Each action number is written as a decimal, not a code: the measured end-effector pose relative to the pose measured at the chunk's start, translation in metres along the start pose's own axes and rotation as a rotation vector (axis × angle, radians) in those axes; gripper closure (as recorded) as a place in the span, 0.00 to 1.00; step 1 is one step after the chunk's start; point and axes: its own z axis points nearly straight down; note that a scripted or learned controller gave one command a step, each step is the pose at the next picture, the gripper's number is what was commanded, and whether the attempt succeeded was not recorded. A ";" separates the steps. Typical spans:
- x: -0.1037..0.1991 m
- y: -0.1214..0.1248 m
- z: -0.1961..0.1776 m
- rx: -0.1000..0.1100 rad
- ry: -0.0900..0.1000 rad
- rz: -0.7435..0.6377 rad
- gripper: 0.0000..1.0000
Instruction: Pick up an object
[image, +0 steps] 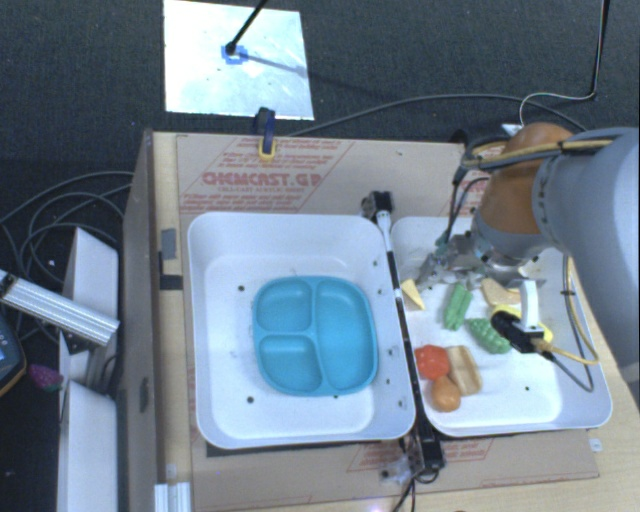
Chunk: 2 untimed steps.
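Note:
My gripper (446, 268) hangs low over the back left part of the right bin (560, 405), under the orange band of the arm (508, 195). Just in front of it lie a green pod-shaped toy (457, 305) and a yellow wedge (411, 294). A second green piece (486, 334) lies further right. A pale yellow piece (499, 292) sits partly under the wrist. Nearer the front are a red tomato (431, 360), a tan bread-like piece (465, 369) and an orange ball (446, 395). Nothing is seen held.
The left bin (225, 250) holds a blue divided plate (314, 334). A black and yellow cable end (523, 333) hangs from the arm over the right bin. A dividing rail (396, 300) runs between the bins. Cables and a metal bar lie off the bench at left.

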 end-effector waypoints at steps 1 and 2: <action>0.000 -0.043 0.002 0.003 0.008 -0.002 0.00; 0.000 -0.042 -0.009 0.001 0.007 -0.003 1.00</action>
